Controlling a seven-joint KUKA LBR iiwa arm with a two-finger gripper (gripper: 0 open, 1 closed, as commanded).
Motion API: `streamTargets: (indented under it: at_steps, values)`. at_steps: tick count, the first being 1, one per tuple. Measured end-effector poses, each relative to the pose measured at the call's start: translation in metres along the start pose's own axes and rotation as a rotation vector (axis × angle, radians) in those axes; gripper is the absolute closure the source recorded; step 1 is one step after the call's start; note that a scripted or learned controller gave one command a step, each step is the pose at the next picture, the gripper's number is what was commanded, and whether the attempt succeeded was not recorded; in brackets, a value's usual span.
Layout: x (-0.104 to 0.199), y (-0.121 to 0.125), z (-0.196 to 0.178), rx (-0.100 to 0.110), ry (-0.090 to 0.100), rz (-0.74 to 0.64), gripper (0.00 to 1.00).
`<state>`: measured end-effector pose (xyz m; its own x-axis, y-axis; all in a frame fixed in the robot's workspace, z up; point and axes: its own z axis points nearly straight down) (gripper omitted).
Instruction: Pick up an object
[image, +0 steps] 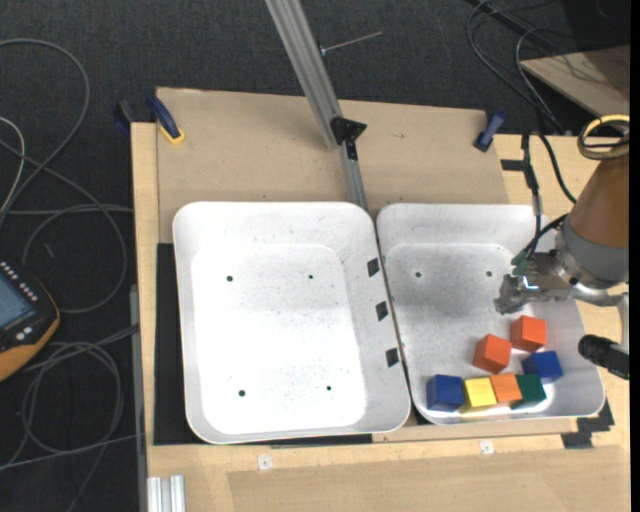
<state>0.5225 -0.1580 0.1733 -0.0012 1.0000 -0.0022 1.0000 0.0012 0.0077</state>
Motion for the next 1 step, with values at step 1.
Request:
streamTargets:
  at_steps: [1]
  values:
    - [0.0047, -0.0025, -0.0459, 0.001, 0.001, -0.001, 1.00]
